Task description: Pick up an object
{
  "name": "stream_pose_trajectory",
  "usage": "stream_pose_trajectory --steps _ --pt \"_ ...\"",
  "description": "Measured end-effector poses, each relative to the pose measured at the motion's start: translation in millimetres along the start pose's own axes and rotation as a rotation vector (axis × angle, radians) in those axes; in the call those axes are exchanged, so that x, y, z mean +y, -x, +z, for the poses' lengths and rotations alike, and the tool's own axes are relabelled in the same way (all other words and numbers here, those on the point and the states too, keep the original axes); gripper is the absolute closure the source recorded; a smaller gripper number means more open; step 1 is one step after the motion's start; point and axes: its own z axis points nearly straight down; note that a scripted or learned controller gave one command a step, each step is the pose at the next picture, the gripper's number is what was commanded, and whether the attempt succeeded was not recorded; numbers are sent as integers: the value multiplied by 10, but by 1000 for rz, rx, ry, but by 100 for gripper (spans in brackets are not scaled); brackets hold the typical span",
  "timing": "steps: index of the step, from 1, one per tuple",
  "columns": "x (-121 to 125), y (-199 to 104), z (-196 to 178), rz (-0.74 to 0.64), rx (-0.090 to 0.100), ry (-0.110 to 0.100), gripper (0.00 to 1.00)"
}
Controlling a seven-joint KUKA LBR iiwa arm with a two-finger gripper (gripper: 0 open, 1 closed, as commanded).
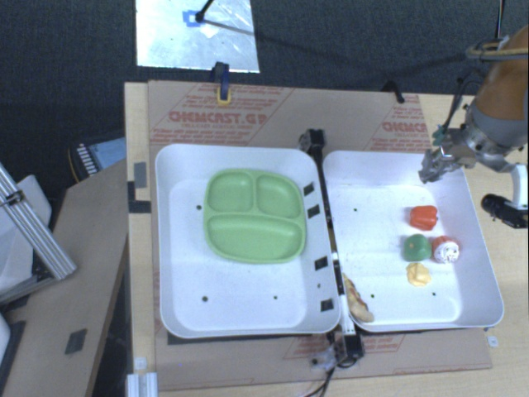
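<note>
Grey pincer (433, 170) over right bin's (388, 304) far edge; grip state unclear | orange block (423, 217) near, apart

Right bin (388, 304): open floor across its left and upper parts.
Cluster: an orange toy pepper (423, 217), green ball (417, 247), red-and-white piece (446, 251) and yellow piece (419, 275) crowd the right side, set close together.
Lower left corner: a tan food piece (359, 303) lies against the wall.
Left bin (178, 296): green divided plate (254, 216) fills the middle; bare floor rings it.
Divider: black clips (315, 212) line the shared rim.
</note>
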Motion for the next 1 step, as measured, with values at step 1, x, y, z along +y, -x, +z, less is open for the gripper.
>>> stream_pose_trajectory --steps 1 --pt "49 1 -654 -3 -1 3 100"
